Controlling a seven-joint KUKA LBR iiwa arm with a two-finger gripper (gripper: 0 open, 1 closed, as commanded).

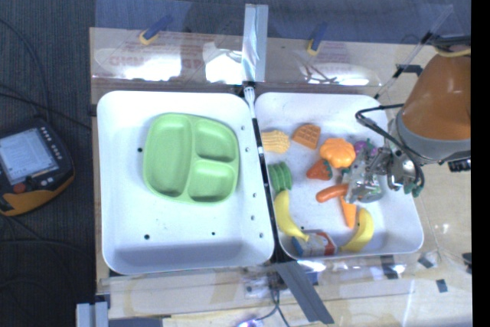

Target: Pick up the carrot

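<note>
Where the arm reaches into the right bin [398, 237], its hand [366, 186] is a blur of metal and cable, so I cannot tell its state. It sits just beside a carrot [332, 194] lying near the bin's middle. A second orange piece [349, 213] pokes out below, partly hidden. The green divided plate [191, 157] occupies the left bin [122, 241].

A wooden bench [107, 57] bears two shallow white bins side by side — left bin [122, 241], right bin [406, 230] — touching
</note>
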